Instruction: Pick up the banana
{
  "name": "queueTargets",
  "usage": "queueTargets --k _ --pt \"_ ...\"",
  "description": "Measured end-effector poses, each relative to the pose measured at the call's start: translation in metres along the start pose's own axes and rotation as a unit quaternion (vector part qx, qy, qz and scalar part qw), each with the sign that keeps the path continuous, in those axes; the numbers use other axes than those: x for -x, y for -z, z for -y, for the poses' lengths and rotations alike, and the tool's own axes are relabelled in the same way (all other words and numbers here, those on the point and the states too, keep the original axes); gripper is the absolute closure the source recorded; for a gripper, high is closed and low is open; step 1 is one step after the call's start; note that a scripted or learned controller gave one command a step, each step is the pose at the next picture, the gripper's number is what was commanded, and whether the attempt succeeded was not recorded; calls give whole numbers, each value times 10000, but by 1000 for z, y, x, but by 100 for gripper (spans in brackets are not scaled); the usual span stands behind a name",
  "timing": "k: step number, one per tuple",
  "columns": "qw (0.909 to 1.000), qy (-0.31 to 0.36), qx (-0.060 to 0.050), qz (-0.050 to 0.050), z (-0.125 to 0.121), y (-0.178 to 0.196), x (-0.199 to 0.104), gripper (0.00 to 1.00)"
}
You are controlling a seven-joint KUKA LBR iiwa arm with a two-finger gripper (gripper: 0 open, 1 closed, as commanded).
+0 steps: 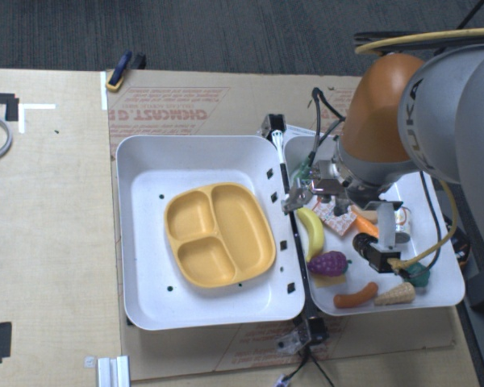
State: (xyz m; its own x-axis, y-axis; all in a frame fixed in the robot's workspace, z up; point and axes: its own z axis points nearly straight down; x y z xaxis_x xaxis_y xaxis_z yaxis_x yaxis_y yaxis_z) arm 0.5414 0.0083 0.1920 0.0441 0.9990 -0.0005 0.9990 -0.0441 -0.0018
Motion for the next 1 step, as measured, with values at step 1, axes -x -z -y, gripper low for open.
queueTargets --k 1 --pt "10000 0 0 0 0 0 0 0"
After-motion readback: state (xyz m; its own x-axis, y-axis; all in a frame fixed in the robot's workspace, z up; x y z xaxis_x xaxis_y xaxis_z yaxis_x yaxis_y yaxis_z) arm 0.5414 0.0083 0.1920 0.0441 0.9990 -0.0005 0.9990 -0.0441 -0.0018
